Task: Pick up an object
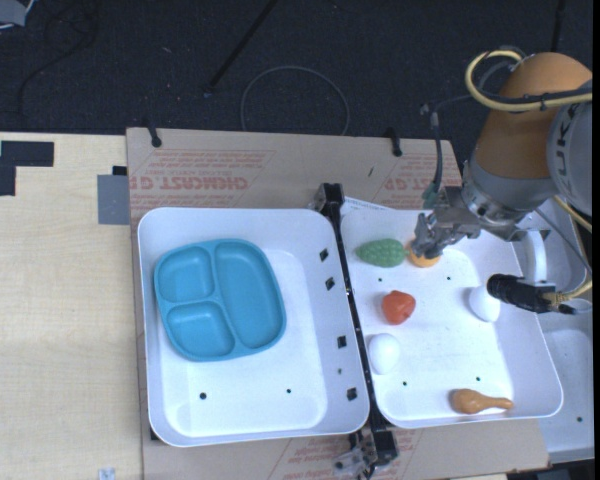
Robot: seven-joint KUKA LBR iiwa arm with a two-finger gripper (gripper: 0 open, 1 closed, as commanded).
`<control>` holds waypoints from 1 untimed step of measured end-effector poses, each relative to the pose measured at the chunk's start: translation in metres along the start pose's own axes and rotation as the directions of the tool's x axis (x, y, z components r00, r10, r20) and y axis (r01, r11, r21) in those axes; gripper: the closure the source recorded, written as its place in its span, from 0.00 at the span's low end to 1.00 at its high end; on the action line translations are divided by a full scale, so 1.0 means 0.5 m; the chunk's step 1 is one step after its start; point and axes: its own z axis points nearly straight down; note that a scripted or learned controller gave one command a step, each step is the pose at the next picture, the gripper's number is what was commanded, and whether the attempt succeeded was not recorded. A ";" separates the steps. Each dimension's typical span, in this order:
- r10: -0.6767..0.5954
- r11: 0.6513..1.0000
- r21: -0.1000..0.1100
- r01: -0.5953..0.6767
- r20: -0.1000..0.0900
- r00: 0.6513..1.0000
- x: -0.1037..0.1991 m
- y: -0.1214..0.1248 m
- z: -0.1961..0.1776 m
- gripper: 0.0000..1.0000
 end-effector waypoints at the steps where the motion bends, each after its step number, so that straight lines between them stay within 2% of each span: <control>1: 0.000 1.000 0.001 0.000 0.000 1.000 0.102 -0.037 -0.021 1.00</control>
